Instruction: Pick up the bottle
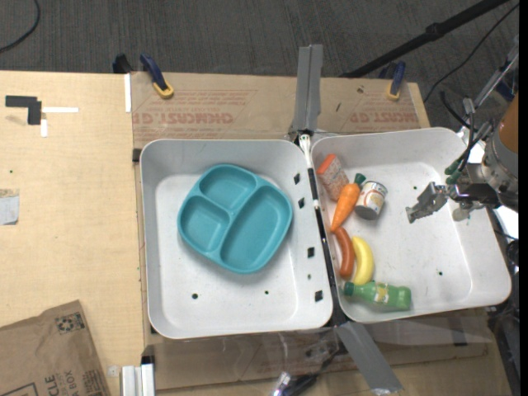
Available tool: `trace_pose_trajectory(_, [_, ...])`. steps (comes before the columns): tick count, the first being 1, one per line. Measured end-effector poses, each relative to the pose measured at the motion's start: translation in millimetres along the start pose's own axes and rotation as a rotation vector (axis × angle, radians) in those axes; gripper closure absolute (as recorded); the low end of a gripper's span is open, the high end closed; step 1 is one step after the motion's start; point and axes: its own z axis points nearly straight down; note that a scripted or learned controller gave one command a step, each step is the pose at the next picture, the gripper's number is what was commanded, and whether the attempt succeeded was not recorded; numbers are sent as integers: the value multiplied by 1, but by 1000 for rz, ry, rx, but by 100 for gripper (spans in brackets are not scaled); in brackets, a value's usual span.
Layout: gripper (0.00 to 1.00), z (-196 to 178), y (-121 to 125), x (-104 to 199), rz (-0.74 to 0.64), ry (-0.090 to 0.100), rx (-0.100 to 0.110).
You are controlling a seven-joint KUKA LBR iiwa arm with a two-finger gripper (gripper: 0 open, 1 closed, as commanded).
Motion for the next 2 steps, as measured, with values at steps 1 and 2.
trace_pose_trajectory(1, [0,21,16,74,548,-1,2])
trace_pose_trajectory(2, [0,-41,-12,205,821,-2,-1])
